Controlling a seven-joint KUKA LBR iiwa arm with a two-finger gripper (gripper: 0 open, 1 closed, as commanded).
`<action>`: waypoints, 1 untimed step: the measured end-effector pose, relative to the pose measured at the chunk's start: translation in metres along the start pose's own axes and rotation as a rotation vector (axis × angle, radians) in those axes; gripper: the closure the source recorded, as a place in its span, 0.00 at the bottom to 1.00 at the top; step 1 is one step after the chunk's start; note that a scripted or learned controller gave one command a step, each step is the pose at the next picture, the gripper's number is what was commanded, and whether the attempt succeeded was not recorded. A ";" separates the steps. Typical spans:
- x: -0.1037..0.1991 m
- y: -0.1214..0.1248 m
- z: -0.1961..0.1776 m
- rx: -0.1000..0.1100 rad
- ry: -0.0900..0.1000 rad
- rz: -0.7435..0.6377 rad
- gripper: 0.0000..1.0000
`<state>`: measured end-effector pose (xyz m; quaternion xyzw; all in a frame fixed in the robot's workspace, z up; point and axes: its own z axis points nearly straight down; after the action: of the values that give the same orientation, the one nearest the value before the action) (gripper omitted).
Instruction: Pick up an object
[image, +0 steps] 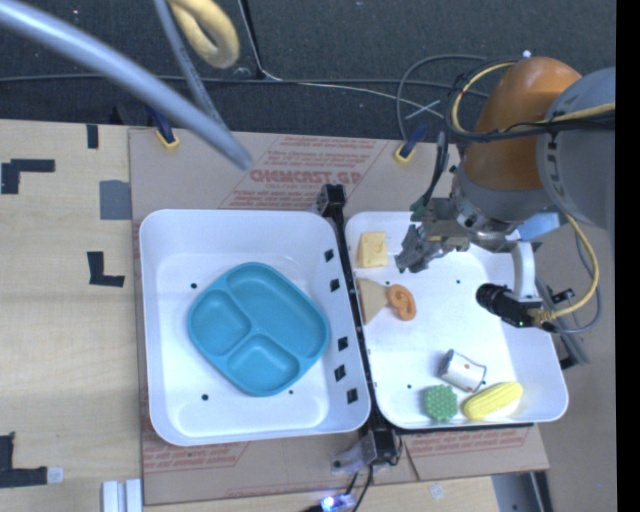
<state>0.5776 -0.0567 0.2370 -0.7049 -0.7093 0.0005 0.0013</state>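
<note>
This looks like a robot lab: a big robot arm (530, 110) with loose cables (430, 85) reaches over two white bins (150, 300) on a cardboard-covered worktop (300, 170).

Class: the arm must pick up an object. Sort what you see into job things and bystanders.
Job: gripper; candidates in right bin: yellow block, orange ring, corn cob, green ball, small can.
Bystanders: blue tray, left bin.
</note>
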 end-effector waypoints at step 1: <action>0.048 -0.022 -0.004 0.000 0.000 0.001 1.00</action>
<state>0.5557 -0.0085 0.2416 -0.7051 -0.7091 0.0004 0.0014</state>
